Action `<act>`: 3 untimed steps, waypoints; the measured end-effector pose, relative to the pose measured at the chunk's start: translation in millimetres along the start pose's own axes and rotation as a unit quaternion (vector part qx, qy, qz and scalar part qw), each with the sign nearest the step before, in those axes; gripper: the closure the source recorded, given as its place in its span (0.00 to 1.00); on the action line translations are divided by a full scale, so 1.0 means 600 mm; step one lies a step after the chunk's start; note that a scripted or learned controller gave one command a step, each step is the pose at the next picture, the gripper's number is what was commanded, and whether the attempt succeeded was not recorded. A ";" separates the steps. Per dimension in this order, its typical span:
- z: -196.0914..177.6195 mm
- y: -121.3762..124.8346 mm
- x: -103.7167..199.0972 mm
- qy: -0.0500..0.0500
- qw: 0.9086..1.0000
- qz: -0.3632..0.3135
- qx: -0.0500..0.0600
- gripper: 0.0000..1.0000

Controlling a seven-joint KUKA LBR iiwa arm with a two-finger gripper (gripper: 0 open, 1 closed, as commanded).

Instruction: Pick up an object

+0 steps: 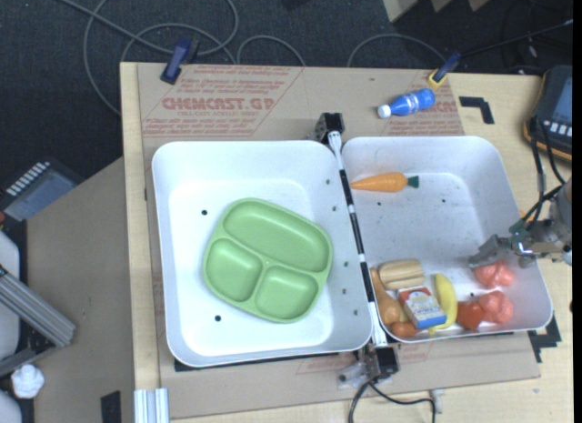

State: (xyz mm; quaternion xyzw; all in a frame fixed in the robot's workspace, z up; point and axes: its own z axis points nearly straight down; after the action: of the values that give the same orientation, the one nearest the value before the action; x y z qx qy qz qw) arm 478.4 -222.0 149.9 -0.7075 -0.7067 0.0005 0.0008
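Observation:
My gripper (496,245) hangs low over the right bin (427,153), near its right wall, open with nothing between its fingers. A pink-red toy fruit (496,275) lies just below it, apart from the fingertips. Along the bin's front sit a bread roll (402,273), a small red and white carton (420,307), a banana (446,298), a red fruit (471,314) and another pink piece (496,304). An orange carrot (386,182) lies at the bin's back left.
A green divided plate (266,259) lies in the left bin (182,176). A blue bottle (407,103) rests on the bench behind the right bin. Cables run across the floor beyond the bench.

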 end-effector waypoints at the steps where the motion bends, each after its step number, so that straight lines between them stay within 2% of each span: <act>1: 0.109 0.002 0.005 0.002 1.000 -0.002 0.000 0.00; 2: 0.092 0.002 0.002 0.000 1.000 0.000 -0.001 1.00; 3: -0.065 0.092 0.111 0.000 1.000 -0.002 -0.002 1.00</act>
State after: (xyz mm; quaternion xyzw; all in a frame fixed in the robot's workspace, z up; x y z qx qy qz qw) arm 533.6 -155.4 188.8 -0.7062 -0.7080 -0.0009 -0.0008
